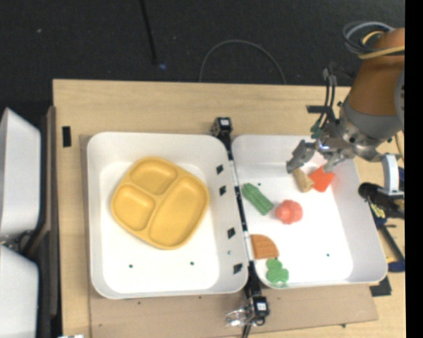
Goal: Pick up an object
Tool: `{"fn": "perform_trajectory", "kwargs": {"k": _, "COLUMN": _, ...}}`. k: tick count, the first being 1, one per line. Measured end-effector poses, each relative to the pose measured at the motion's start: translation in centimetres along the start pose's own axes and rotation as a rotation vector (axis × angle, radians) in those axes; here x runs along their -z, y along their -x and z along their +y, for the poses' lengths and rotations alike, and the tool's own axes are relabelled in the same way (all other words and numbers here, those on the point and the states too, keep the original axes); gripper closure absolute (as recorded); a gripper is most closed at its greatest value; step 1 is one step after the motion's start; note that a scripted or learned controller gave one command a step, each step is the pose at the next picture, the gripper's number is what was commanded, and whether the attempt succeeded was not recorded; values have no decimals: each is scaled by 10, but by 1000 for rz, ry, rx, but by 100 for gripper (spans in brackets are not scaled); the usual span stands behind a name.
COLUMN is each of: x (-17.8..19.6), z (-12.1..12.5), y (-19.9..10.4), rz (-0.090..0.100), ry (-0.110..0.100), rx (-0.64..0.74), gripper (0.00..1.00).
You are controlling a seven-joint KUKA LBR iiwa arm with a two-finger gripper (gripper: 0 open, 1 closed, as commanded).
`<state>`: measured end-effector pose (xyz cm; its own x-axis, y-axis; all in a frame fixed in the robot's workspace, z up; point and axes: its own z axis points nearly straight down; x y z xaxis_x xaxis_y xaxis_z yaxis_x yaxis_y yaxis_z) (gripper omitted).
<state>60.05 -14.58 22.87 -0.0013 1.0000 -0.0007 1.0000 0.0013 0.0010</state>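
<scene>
My gripper hangs over the far right part of the right bin. Its two grey fingers stand apart, so it is open. Just below the fingertips lie an orange-red piece and a tan cork-like piece, side by side on the bin floor. Neither is between the fingers. Further left in the same bin lie a green oblong and a red ball. Near the bin's front left corner are an orange bread-like slice and a green broccoli-like toy.
The left bin holds a yellow divided plate. A raised divider with black clips separates the two bins. The grey and orange arm reaches in from the right.
</scene>
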Motion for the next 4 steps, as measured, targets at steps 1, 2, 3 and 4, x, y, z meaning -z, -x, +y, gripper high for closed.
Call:
{"fn": "perform_trajectory", "kwargs": {"k": 1, "x": -44, "z": 1, "y": 7, "rz": -1, "ry": -3, "rx": -3, "gripper": 0}}
{"fn": "perform_trajectory", "kwargs": {"k": 2, "x": -97, "z": 8, "y": 2, "rz": -1, "ry": -3, "rx": 2, "gripper": 0}}
{"fn": "perform_trajectory", "kwargs": {"k": 3, "x": -129, "z": 8, "y": 3, "rz": -1, "ry": -2, "rx": -3, "gripper": 0}}
{"fn": "perform_trajectory", "kwargs": {"k": 4, "x": -116, "z": 10, "y": 4, "rz": -2, "ry": 4, "rx": -6, "gripper": 100}}
